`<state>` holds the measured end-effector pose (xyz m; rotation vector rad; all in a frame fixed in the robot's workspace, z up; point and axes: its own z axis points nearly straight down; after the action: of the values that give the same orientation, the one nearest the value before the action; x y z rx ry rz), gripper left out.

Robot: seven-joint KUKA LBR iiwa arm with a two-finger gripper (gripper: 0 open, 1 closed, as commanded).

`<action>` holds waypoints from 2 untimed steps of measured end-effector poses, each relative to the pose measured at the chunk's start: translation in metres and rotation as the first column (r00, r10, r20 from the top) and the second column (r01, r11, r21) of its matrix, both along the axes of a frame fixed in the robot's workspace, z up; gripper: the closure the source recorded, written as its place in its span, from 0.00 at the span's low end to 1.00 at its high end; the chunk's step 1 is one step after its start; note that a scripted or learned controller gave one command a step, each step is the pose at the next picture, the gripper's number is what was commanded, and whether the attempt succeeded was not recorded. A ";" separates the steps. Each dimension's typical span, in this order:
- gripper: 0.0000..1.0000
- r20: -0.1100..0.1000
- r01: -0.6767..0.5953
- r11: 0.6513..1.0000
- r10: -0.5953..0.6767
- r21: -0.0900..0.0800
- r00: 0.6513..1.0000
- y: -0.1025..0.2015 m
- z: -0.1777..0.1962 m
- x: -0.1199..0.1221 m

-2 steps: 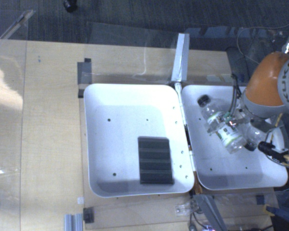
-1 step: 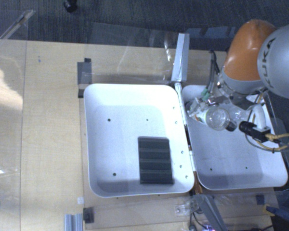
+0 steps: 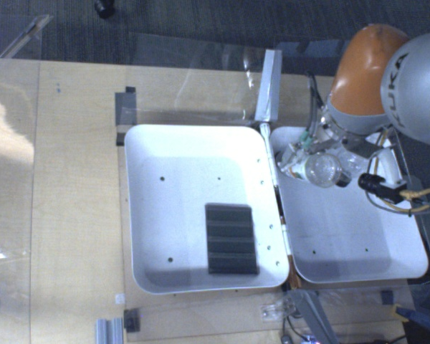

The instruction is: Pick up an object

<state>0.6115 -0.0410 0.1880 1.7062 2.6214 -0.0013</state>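
Note:
A black ribbed rectangular block [image 3: 231, 239] lies flat in the left bin [image 3: 193, 131], toward its front right. In the right bin [image 3: 358, 246], a clear plastic bottle-like object [image 3: 325, 170] sits near the back left corner. My gripper [image 3: 305, 156] is low over that same corner, right against the clear object and partly mixed up with its glare. The orange band [image 3: 365, 67] and the grey wrist cover the bin's back edge. Whether the clear object is between the gripper's parts is hidden by the wrist and reflections.
A grey metal post [image 3: 268, 84] stands behind the gap between the bins. A black cable and connector [image 3: 378, 185] hang from the wrist over the right bin. The pale wooden bench [image 3: 57, 192] stretches to the left, with a clear panel over it.

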 end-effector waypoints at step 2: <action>1.00 -0.005 -0.010 1.000 0.010 0.009 1.000 0.029 0.053 0.039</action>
<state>0.6509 -0.0125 0.2407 1.6982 2.6374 0.0061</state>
